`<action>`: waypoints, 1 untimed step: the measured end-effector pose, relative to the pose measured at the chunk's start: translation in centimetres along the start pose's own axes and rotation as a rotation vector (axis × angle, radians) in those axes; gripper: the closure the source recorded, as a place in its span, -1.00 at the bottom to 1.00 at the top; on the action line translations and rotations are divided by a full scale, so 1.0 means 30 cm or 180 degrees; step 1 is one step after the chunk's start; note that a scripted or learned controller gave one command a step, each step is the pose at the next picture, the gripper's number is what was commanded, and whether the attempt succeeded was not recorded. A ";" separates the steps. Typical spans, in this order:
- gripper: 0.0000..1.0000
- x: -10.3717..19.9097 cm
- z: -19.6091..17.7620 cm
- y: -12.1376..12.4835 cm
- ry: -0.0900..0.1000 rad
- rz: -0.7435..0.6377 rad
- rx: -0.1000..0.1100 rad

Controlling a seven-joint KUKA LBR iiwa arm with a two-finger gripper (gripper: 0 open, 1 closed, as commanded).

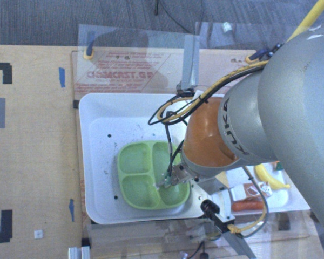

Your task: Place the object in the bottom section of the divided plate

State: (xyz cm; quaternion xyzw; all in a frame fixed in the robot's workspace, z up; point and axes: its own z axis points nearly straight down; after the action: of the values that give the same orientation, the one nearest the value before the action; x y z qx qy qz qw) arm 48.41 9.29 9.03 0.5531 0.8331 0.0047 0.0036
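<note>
I hover the gripper [170, 181] over the green divided plate [135, 190]; I cannot tell its state, nor see the object to judge its handling.

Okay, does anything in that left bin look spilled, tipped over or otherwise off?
Nothing stands out. The green divided plate lies flat in the white bin, not tipped. The arm covers the plate's right edge, so that part cannot be checked.
</note>
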 end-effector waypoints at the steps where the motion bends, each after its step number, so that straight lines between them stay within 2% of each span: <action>1: 1.00 -0.304 -0.304 -0.138 0.0001 0.0396 0.0051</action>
State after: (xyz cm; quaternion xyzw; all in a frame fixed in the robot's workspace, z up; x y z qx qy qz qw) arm 48.03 -0.75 18.10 0.6038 0.7972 -0.0017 -0.0014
